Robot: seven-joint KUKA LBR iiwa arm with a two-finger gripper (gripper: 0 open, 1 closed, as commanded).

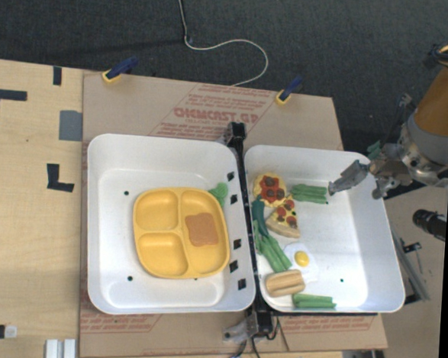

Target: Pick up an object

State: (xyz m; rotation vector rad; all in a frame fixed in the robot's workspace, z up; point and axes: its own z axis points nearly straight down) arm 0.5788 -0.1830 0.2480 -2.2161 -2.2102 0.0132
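The arm (437, 113) is cut off at the right edge, so just its orange band and grey wrist show. Part of a green piece (220, 192) in the left bin (104, 204) is tucked behind the yellow tray's (159, 231) rim, and only its tip can be made out. The small toys along the right bin's (364, 253) left side overlap, so their outlines are hard to separate. The gripper (361, 180) hangs over the right bin's upper right corner, its two fingers (345, 180) spread apart with nothing between them and touching no toy. Nearest to it, a green bean (309, 192) lies just left of the lower fingertip, apart from it. Further left sit a pizza slice (277, 203), a run of green stalks (269, 243), a fried egg (302, 259), a hot dog (285, 282) and another green bean (313, 301) by the near wall. In the left bin the yellow tray holds a brown patty (201, 229) in its right compartment.
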